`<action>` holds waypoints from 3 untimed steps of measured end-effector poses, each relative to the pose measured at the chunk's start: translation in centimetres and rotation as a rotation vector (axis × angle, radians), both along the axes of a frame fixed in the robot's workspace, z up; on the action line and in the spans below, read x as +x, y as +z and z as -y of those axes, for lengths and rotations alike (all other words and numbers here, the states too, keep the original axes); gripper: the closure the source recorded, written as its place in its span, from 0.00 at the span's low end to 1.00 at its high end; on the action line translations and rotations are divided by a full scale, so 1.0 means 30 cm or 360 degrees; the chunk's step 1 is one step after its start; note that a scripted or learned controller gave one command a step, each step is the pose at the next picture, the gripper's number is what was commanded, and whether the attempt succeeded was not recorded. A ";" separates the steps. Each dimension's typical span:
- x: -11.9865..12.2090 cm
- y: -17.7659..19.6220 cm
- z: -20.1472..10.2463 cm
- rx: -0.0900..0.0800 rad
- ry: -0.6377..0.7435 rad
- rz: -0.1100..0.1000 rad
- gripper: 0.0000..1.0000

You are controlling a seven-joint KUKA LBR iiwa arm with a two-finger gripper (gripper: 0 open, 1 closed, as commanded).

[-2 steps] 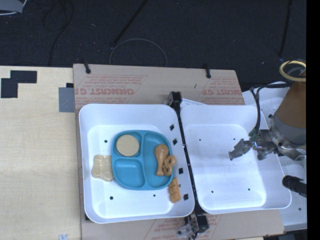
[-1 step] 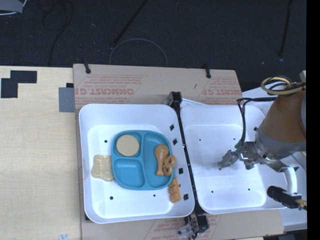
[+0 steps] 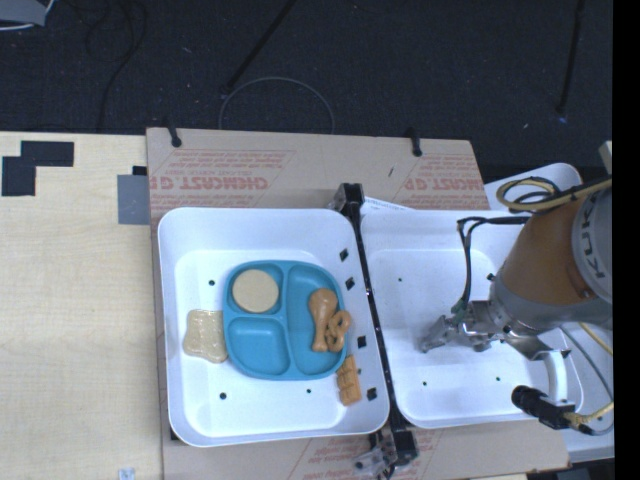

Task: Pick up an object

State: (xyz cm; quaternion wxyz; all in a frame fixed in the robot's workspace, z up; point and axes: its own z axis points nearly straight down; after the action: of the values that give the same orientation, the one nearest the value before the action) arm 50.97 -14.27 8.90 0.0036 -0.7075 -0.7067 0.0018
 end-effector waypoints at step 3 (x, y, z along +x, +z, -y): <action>-0.012 0.205 -0.027 -0.0003 0.0004 0.0013 1.00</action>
State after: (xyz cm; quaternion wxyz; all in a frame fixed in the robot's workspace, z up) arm 50.60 -13.45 15.05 0.0002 -0.7065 -0.7077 -0.0004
